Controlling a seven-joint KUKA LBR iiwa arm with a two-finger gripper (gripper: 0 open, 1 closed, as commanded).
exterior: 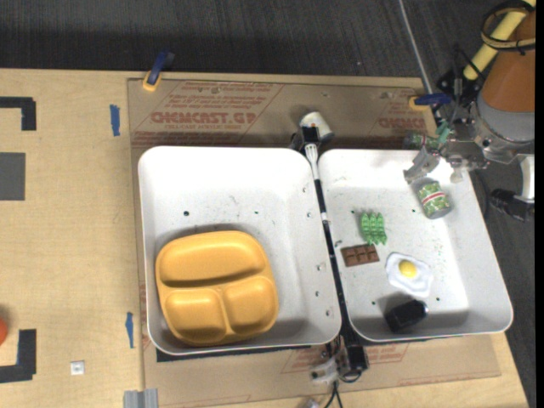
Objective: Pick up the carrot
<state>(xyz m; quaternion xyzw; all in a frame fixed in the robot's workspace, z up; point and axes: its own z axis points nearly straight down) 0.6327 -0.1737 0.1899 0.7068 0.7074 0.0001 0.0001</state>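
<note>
Red lettering is printed on the cardboard sheet (212, 113) along the table's far edge, but it cannot be read reliably.

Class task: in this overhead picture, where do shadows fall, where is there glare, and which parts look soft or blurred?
Camera view: shadow pools beside the yellow tray in the left bin; the right bin is evenly bright with mild glare on its white floor; the gripper and small can look slightly soft.
</note>
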